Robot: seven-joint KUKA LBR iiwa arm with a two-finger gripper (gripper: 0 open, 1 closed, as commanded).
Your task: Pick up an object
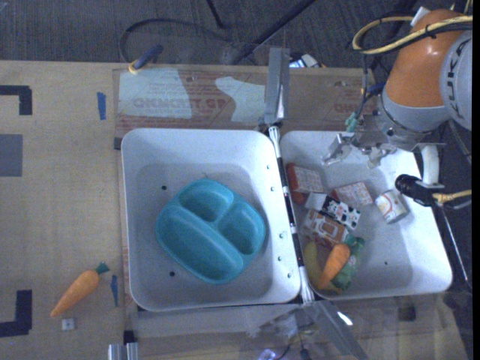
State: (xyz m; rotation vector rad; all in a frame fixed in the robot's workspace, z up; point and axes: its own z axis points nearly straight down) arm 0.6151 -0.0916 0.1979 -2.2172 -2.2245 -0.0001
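Observation:
My gripper [358, 150] hangs over the far part of the right bin [427, 265], open, with nothing between its fingers. Below it in the bin lie a reddish packet [306, 178], a pale small box [354, 194], a black-and-white patterned box [343, 213] and a small can [391, 206]. Nearer the front lie an orange toy carrot [334, 262], a green packet [349, 270] and a yellow piece [310, 256]. The gripper is apart from all of them.
The left bin [142, 163] holds a teal divided plate [211, 229]. A second toy carrot [76, 292] lies on the bench at the front left. A metal divider [274, 96] stands between the bins at the back. A black part with a yellow cable [417, 188] sticks out over the right bin.

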